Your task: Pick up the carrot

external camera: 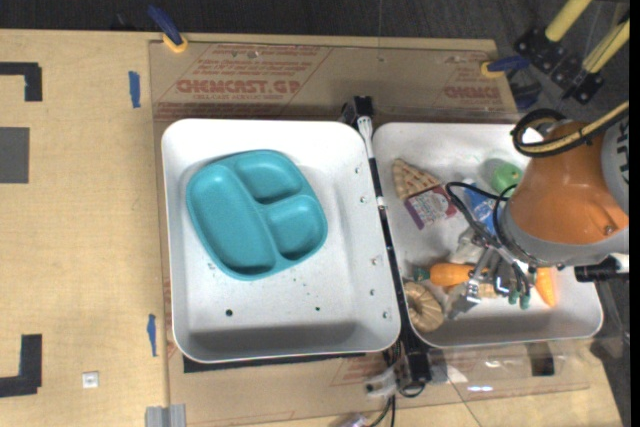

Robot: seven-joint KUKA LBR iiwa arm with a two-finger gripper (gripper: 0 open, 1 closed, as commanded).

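The carrot [449,273] is an orange piece lying near the front left of the right bin [440,143]. My gripper [487,281] hangs low over the bin just to the carrot's right, touching or nearly touching its right end. The grey wrist and the orange band [562,200] cover the bin's right half. Another small orange piece [546,289] shows to the right of the gripper, partly hidden by it.
Around the carrot lie a tan wedge [413,178], a purple-and-white packet [428,207], a blue item [481,211], a green object [505,176] and a brown lumpy item [424,305]. The left bin [345,285] holds a teal divided plate [258,211].
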